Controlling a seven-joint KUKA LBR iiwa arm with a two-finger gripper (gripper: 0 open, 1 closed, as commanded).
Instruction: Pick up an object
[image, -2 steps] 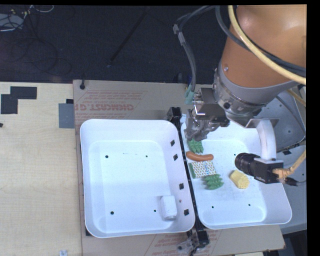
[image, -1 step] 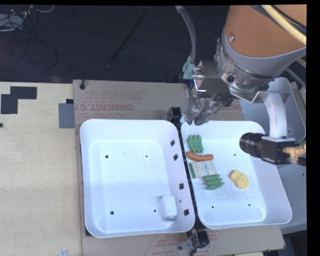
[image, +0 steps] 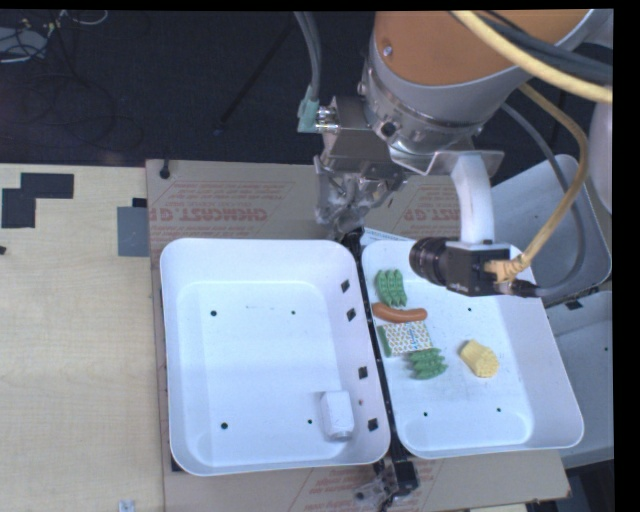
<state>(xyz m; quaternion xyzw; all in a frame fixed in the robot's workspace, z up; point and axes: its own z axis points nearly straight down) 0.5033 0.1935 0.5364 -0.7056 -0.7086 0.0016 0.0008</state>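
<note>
Nothing is picked yet: the gripper (image: 345, 205) hangs above the bins' far edge, its jaws' state unclear; toys (image: 405, 325) lie untouched in the right bin (image: 520, 420).

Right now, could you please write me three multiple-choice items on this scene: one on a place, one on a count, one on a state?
1. Where does the white block lie?
A. In the left bin, near its front right corner
B. In the right bin, beside the yellow piece
C. On the cardboard outside the bins

2. How many green pieces lie in the right bin?
A. None
B. Two
C. Five

3. How does the orange sausage lie?
A. Standing on end
B. Flat on the bin floor, between the green pieces
C. Hanging over the bin rim

Answers:
1. A, the block sits on the floor of the left bin close to the divider.
2. B, one green piece lies behind the sausage and one in front of it.
3. B, it lies lengthwise on the floor, just behind the patterned card.
</note>
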